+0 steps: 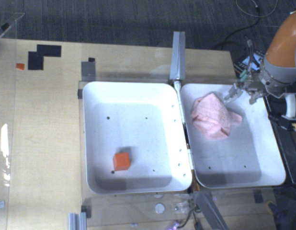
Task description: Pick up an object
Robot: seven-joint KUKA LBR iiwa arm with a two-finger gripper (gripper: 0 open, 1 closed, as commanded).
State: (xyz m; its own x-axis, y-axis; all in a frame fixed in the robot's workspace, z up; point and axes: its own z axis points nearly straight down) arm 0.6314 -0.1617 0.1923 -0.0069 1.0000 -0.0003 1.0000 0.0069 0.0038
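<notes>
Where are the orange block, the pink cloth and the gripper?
Orange block (121, 161), camera view, middle of its top face.
Pink cloth (214, 116), camera view, middle of the crumpled heap.
Gripper (242, 94), camera view, midway between its fingertips.

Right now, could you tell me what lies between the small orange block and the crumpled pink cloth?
In the camera view, bare white bin floor and the bins' adjoining rims separate the small orange block from the crumpled pink cloth.

Just left of and below the gripper (243, 92), a crumpled pink cloth (214, 116) fills the upper part of the right bin (248, 174); the floor beneath it lies bare. Further left, beyond the metal divider (177, 61), the left bin (133, 99) is open apart from a small orange block (121, 161).
</notes>
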